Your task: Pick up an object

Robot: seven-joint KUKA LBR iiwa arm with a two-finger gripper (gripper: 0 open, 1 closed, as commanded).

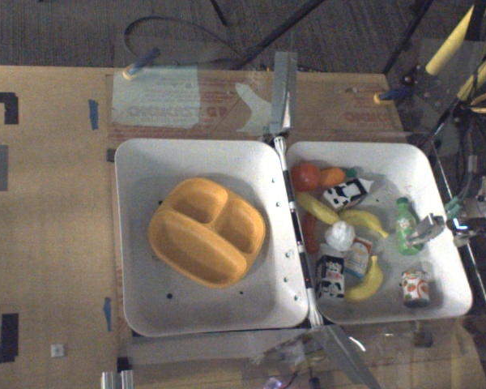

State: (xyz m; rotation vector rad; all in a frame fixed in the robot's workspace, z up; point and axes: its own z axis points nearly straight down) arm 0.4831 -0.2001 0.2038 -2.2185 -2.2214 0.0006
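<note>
Approach is my step now: my fingers [432, 227], spread and grasping nothing, hang at the right bin's [405, 159] right side, just beside the green bottle [405, 225], which I must descend and close around.

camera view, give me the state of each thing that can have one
orange divided plate: right way up, nothing in its compartments
green bottle: lying on its side, cap on
bananas: unpeeled
small can: upright
tool: low beside the green bottle
</note>
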